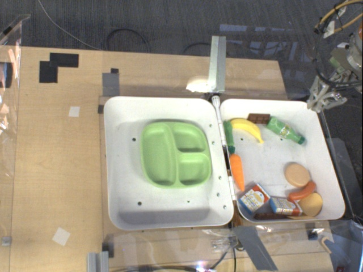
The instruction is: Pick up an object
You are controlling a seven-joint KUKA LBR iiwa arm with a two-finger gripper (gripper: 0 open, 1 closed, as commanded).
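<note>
The right bin (326, 152) holds several toy foods: a yellow banana (248, 129), a brown bar (258, 118), a green bottle (285, 130), a green vegetable (228, 135) and an orange carrot (237, 171) along the left wall. At the front lie a tan bun (297, 174), a red sausage (300, 191), a pale round piece (312, 204) and two small cartons (253, 198). My gripper (325, 100) hangs over the bin's far right corner, open, with nothing between its fingers. It is apart from every object.
The left bin (122, 174) carries a green divided plate (176, 153). A metal post (217, 64) stands behind the seam between the bins. Cables (340, 16) loop at the upper right near the arm.
</note>
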